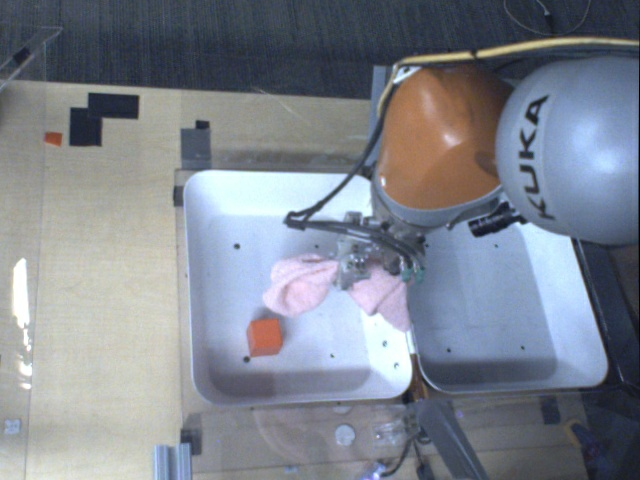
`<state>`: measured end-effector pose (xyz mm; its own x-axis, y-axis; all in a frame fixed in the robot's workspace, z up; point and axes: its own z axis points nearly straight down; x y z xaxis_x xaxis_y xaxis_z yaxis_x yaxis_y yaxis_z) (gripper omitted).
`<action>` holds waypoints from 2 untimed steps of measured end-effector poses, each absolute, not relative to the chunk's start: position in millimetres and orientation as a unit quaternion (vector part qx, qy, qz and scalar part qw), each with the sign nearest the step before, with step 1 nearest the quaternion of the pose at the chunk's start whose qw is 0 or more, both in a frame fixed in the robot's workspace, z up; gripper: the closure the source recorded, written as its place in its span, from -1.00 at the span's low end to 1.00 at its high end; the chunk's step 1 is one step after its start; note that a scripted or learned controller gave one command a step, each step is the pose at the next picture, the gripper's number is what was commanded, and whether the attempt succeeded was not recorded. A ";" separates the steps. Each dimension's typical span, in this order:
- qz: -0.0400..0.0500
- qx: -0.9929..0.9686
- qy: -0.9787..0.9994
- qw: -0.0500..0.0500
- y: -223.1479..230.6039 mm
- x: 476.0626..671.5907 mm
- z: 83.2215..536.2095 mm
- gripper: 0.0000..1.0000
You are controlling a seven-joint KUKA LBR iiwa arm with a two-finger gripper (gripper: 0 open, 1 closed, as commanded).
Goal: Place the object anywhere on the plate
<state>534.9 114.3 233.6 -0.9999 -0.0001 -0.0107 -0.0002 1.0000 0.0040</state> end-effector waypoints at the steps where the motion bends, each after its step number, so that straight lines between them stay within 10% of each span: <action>1: 0.002 -0.001 1.000 0.004 154.3 504.9 227.2 1.00; 2: 0.002 -0.001 1.000 0.004 154.2 505.0 227.4 -1.00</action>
